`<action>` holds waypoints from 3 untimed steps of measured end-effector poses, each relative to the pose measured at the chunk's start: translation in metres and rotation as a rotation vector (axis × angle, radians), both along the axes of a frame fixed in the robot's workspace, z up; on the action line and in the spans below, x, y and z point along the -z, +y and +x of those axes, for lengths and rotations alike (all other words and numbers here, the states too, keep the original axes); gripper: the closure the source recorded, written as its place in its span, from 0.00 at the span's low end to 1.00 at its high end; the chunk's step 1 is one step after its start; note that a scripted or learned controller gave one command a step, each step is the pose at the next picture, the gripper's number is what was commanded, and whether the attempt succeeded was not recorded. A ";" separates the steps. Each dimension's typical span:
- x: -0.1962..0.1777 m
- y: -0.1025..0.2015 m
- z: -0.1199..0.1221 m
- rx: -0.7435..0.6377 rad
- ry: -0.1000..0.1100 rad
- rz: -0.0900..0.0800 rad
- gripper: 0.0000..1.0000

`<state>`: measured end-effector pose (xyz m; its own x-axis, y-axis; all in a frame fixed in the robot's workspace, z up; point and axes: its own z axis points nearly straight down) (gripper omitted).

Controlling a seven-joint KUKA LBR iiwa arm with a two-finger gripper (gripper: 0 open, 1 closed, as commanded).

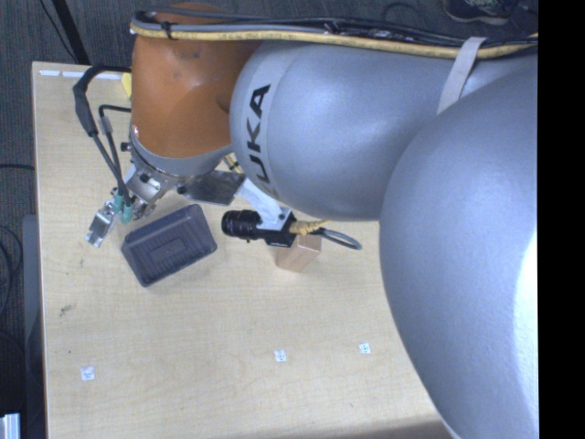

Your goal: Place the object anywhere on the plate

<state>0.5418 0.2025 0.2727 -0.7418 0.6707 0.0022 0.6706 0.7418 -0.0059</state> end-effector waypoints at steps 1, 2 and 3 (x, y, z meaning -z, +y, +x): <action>0.092 0.013 0.030 -0.147 0.001 0.001 0.00; 0.092 0.013 0.030 -0.146 0.000 0.001 0.00; 0.098 -0.064 0.103 -0.360 -0.004 0.002 0.00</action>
